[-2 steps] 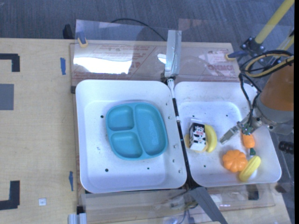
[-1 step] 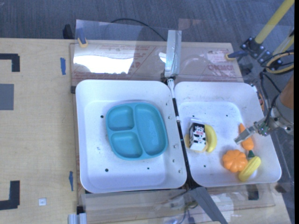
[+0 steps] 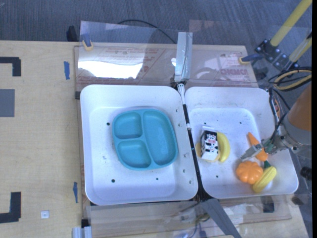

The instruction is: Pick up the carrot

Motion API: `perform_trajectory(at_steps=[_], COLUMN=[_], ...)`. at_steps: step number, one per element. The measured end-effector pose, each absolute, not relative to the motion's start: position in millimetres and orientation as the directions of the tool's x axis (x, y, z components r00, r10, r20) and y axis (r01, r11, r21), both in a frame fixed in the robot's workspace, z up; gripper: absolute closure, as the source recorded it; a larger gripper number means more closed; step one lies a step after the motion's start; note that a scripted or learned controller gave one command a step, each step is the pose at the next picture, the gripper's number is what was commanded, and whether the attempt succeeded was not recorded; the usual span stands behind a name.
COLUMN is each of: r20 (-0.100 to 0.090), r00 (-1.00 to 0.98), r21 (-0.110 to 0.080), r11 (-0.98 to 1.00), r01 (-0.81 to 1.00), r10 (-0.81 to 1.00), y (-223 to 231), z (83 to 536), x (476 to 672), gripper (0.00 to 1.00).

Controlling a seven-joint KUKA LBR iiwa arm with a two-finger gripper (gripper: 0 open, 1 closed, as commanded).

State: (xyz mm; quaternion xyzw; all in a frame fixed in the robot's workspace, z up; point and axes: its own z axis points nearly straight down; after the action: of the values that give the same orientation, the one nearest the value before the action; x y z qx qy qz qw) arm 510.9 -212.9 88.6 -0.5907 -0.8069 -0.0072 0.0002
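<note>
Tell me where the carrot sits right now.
The carrot lies in the right bin, toward its right side, just above the orange pumpkin, with the gripper right at it.

A robotics lab: a pale wooden bench [image 3: 39, 133] marked with black tape [image 3: 12, 66], two white bins [image 3: 94, 103] behind clear plastic shields [image 3: 129, 53], loose cables [image 3: 290, 78], grey carpet [image 3: 148, 4].
</note>
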Motion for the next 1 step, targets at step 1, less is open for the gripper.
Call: perform_trajectory(at_steps=[1], r20=[-0.002], r00=[-0.299], r21=[0.013], r11=[0.299], r01=[0.954], r10=[0.954], y=[-216.6], z=[98.9], x=[511.4], gripper=[1.00])
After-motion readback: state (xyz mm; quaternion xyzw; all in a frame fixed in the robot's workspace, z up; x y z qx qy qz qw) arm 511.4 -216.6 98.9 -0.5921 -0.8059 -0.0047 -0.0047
